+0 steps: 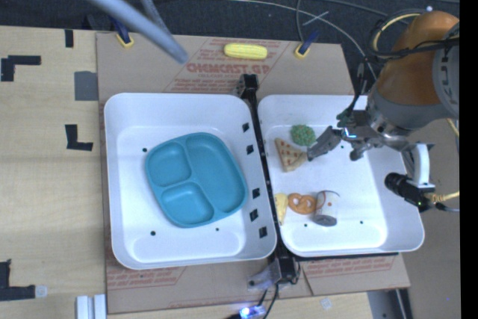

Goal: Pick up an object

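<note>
Front edge of the table (pixel 45 160): cardboard sheet under two white bins. Left bin (pixel 119 183) holds a blue divided plate (pixel 196 178), lying flat.

Right bin (pixel 388 228), near side: a pretzel-like piece (pixel 302 202), a small yellow bit (pixel 280 205) just beside it, a grey disc-shaped item (pixel 324 219). Farther back: a waffle-textured wedge (pixel 289 153), a green broccoli-like piece (pixel 302 134) touching or nearly touching it.

Gripper (pixel 337 146) sits low over the right bin, just right of the wedge and broccoli; fingers appear spread, nothing between them. Judgement: pick not yet made; closing and lifting remain.

Beyond the bins: a yellow corn-like toy (pixel 245 51) on the cardboard.

Exact contact between gripper and bin floor is hard to make out; arm body cut off at right.
</note>
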You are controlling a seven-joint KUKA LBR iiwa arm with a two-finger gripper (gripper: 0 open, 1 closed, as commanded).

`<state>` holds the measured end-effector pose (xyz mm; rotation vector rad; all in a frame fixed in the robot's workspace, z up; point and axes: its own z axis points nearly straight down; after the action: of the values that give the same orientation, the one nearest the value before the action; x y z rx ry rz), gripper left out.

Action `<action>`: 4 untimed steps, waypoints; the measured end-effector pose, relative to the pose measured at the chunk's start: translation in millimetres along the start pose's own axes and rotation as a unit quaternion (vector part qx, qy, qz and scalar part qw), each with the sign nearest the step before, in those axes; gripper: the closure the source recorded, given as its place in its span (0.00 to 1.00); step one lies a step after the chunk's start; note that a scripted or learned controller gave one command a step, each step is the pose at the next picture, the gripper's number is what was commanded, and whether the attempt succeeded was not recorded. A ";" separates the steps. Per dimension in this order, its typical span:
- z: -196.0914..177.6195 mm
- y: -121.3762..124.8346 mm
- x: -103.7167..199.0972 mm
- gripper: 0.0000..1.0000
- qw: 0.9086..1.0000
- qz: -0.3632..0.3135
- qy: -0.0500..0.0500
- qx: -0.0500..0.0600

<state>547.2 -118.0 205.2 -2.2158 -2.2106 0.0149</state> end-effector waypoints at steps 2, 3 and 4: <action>53.4 6.7 -6.6 0.00 1.000 -0.001 -0.001 -0.004; 105.0 16.0 -7.5 0.00 1.000 -0.002 -0.001 -0.005; 120.4 16.3 -7.2 0.00 1.000 -0.002 -0.001 -0.007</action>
<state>561.7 -125.1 84.6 -2.2199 -2.2228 0.0027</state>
